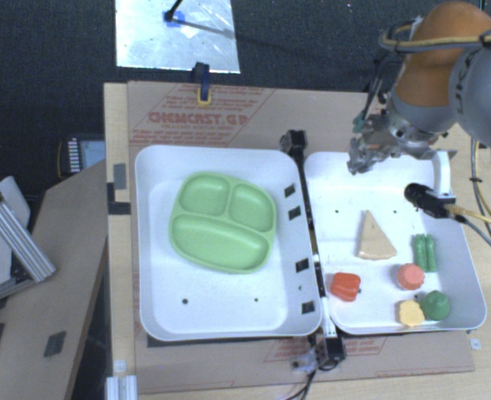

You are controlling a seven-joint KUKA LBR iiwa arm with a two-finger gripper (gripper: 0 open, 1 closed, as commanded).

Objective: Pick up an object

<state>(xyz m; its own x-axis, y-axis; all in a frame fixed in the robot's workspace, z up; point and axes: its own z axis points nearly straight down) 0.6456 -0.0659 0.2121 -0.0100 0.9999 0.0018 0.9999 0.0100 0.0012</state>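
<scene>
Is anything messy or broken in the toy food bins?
Nothing stands out. The green divided plate lies flat in the left bin. The toy foods, like the cheese wedge and tomato, sit apart in the right bin, none spilled.

You could see that the arm (478, 90) had a smooth grey shell with rounded shapes, and above the wrist sat an orange band (449, 23), shaped like a dome. Thin cables, some yellowish and some dark, looped around the band and ran down along the wrist. Under it, the gripper (363, 158) was a compact block of dark grey metal with small parts, a little blurred. You could also see a greenish spot on its side.
</scene>
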